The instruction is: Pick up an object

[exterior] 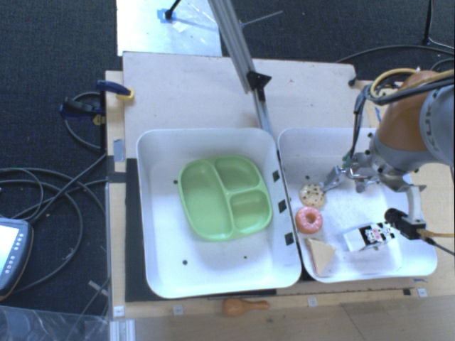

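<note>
Evidently the approach is in hand: the gripper (334, 178), fingers spread and empty, hangs just right of the cookie (312, 195); next, centre and descend.

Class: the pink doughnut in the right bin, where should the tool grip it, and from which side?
Probably from above, across the pink doughnut's ring: it lies flat with open floor to its right. The cookie and wedge crowd the other sides.

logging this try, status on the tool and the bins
Tool over right white bin, nothing seen in it. Round speckled cookie just beside it, pink donut below. Green divided plate in left bin.
</note>
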Controlling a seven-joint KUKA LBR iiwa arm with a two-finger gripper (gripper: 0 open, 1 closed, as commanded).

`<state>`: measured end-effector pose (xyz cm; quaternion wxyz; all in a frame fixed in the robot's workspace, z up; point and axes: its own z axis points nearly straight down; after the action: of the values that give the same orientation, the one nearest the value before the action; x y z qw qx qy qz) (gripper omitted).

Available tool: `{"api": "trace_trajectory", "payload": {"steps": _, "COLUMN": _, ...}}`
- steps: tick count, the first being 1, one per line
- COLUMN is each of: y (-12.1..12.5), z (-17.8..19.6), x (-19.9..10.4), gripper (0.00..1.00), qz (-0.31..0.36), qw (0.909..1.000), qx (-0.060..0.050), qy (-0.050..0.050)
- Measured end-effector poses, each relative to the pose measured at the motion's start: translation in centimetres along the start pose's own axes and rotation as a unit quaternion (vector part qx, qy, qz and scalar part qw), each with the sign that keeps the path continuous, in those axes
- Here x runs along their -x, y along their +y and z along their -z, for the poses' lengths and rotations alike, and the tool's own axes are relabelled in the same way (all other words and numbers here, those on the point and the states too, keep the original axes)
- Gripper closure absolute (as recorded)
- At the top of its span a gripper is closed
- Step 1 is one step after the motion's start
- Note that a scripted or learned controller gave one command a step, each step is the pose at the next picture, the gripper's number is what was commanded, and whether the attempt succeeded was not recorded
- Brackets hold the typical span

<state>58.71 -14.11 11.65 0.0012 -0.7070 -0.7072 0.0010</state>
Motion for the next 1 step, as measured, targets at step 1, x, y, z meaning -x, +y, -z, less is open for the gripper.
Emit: {"api": "trace_trajectory", "payload": {"steps": 1, "y": 0.16, "z": -2.45, "x": -0.01, "gripper": 0.00, "qz": 0.000, "qw": 1.0000, "qx": 0.002, "qy": 0.000}}
